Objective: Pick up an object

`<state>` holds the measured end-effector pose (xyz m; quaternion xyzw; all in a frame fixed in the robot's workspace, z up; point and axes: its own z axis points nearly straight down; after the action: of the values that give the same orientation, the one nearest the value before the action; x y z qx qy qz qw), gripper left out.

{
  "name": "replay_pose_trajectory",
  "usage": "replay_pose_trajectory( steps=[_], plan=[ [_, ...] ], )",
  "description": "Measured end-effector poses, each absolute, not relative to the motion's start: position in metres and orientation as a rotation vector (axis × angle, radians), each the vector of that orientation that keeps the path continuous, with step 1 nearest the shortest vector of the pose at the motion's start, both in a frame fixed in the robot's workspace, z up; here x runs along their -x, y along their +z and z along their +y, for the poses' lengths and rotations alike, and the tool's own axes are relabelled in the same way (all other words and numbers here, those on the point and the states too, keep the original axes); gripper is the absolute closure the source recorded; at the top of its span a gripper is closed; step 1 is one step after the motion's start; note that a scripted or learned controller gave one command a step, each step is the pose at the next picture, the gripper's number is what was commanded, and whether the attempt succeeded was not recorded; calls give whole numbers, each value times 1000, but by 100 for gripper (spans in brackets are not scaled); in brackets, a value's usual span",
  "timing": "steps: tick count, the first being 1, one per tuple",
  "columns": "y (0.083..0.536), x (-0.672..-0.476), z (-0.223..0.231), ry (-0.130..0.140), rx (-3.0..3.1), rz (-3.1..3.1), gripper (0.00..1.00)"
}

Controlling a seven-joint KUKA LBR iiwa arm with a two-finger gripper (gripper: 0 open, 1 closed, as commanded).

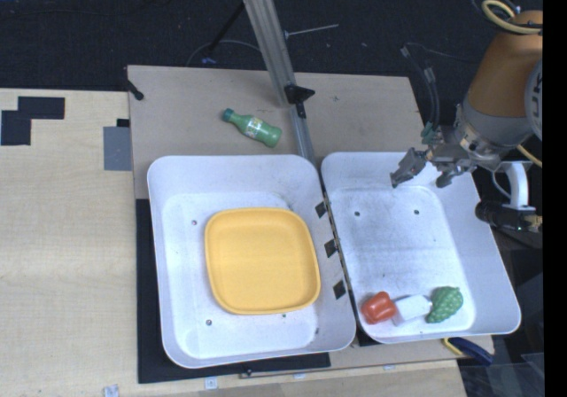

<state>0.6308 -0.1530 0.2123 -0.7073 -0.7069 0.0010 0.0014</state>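
Observation:
My gripper hangs over the far rim of the right bin, its two dark fingers spread apart with nothing between them. At that bin's near edge lie a red pepper-like piece, a small white block and a green bumpy piece, all well away from the gripper. A yellow square plate rests in the left bin.
A green bottle lies on the bench behind the left bin. A slanted metal rail rises behind the gap between the bins. The grey and orange arm comes in from the right.

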Motion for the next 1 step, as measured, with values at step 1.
replay_pose_trajectory(
  steps=[1],
  plan=[
    [169,-627,-156,3,2219,-2220,0]
  ],
)
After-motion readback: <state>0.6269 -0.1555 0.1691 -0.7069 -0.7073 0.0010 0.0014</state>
